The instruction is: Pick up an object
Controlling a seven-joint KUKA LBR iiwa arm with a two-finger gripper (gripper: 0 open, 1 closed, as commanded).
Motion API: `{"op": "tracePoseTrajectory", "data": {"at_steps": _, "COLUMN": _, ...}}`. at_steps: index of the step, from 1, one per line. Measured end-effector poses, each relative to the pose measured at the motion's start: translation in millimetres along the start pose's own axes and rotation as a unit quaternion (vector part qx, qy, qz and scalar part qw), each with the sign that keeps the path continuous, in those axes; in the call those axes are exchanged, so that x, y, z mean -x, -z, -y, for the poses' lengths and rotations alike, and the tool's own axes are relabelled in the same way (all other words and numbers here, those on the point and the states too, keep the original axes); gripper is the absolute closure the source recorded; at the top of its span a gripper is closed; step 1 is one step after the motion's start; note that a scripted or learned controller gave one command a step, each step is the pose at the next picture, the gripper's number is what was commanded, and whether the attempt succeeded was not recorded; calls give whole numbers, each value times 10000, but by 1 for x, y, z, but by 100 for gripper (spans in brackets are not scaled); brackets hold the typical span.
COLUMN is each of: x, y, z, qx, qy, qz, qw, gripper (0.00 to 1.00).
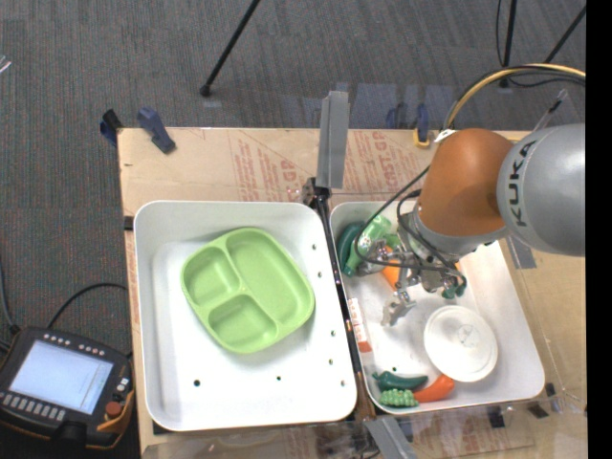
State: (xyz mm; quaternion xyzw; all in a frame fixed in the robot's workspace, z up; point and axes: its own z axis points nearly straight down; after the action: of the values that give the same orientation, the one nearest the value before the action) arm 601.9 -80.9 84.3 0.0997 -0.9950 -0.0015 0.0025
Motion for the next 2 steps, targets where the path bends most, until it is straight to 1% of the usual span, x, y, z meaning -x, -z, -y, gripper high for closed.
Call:
{"op": "tracePoseTrajectory", "data": {"at_steps": 1, "x": 17, "y": -5, "z": 12, "qx": 10, "qy": -104, "qz": -212, "qw": 9997, "gripper": 0}}
{"op": "tracePoseTrajectory", "data": {"at_steps": 2, "x": 24, "y": 5, "z": 9, "qx": 7, "qy": -87, "qz": -76, "qw": 9999, "gripper": 100}}
